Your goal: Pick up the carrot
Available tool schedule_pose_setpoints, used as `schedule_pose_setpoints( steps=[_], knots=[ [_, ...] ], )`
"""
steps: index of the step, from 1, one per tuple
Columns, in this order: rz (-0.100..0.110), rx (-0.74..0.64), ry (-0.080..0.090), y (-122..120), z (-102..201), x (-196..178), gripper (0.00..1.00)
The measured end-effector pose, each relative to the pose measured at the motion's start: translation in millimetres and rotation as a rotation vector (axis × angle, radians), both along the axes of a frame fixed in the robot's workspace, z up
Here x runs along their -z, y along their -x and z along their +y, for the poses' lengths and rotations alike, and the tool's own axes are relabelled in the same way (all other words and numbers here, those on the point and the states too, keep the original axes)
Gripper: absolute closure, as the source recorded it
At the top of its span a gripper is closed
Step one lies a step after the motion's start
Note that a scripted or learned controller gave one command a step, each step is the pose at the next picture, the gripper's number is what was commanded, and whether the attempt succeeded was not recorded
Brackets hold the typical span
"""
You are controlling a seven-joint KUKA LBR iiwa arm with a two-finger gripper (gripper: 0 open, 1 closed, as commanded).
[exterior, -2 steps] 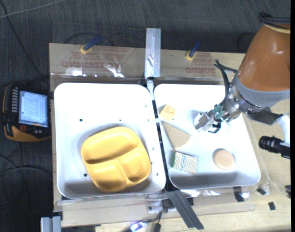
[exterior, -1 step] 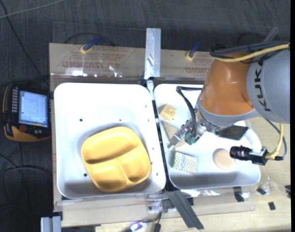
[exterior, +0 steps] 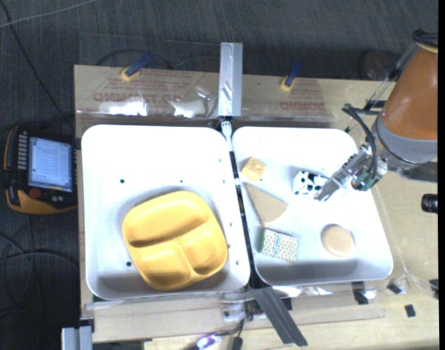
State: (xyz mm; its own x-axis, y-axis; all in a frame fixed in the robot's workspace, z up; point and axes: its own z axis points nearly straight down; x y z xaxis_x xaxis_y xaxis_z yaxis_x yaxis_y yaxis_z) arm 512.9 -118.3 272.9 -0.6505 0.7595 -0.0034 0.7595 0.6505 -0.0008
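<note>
Approach step: gripper (exterior: 326, 192) over right bin (exterior: 368, 265), finger state indiscernible; no carrot identifiable; next, locate it.

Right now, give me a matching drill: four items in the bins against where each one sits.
Items:
1. yellow divided plate
2. black-and-white spotted object
3. green patterned packet
4. round tan disc

Places:
A. right bin, near corner on the arm's side
B. left bin
C. right bin, beside the gripper
D. right bin, near edge by the divider

Pairs: 1-B, 2-C, 3-D, 4-A
</note>
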Motion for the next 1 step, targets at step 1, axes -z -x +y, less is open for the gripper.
schedule_pose_setpoints(
  steps=[1],
  knots=[
    [0.004,-0.067,-0.004,29.2,33.8,89.8,1.00]
  ],
)
